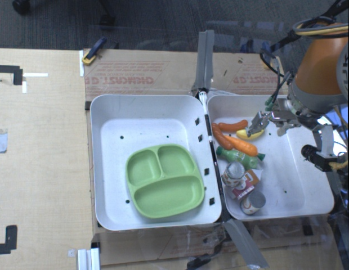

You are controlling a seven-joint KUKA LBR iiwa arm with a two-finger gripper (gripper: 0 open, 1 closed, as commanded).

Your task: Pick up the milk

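Stage: the pick had barely begun — nothing was lifted, and the milk lay in its bin.
Milk: the small red-and-white milk carton (245, 184) lay on its side near the front of the right white plastic bin (301, 198), pressed among other items and not upright.
Neighbours: a round silver-topped tin can (235, 171) touched the carton on its far side, and a second grey can lying on its side (252, 202) sat just in front of it; a green vegetable-shaped toy (242, 158) lay just beyond them.
Further items: two orange toy carrots (235, 140) and a small yellow banana-like toy (250, 132) lay toward the back of the same bin.
Pincer: the arm's metal two-finger pincer (258, 125) hovered over the back of the right bin, just beside the yellow toy and well apart from the carton; I could not tell whether its fingers were apart or together, and nothing was visibly held between them.
Arm: the grey arm with the orange band (323, 66) reached in from the right.
Left bin: the left white plastic bin (107, 151) held a green three-compartment plastic plate (163, 179), with nothing on it.
Remaining: by my reading, nearly everything — the pincer would have to travel toward the front of the bin, descend on the carton, close and lift.
Risk: the crowding cans looked likely to hinder a clean grip.
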